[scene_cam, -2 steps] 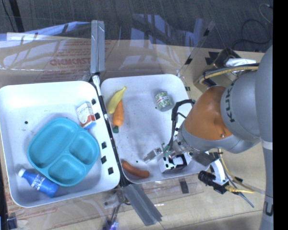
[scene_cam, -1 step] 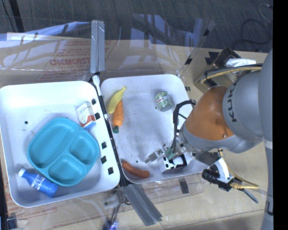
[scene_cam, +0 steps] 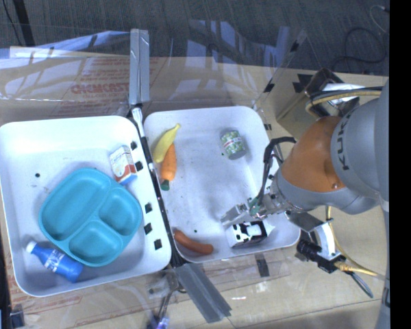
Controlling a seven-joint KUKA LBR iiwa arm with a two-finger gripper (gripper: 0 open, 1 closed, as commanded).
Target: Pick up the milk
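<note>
Gripper [scene_cam: 250, 219] sits low at the near right corner of the right bin [scene_cam: 205, 115], directly over the black-and-white milk carton [scene_cam: 248, 232]; I cannot tell its state. Probably light, stiff and slightly slick, the carton is best pinched across its 2 flat sides. A sausage [scene_cam: 192, 243] lies just left.

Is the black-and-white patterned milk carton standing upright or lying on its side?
Lying on its side: the black-and-white patterned milk carton rests flat on the right white bin floor, directly under the claw.
</note>
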